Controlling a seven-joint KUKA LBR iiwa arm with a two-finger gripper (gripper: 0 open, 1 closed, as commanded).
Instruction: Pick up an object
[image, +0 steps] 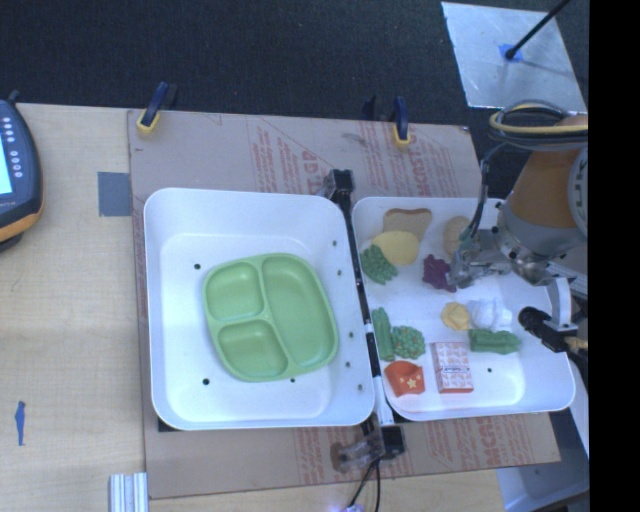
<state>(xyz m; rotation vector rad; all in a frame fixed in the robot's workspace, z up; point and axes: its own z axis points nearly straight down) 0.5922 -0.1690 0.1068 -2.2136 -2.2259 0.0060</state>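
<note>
While low over the right bin, hand state: can't tell. Could easily nudge the grapes or grab nothing, toys packed so tight.

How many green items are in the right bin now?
4, possibly more hidden under the arm: a broccoli-like piece top left, a long pod by the divider, a leafy clump beside it, one at right.
</note>
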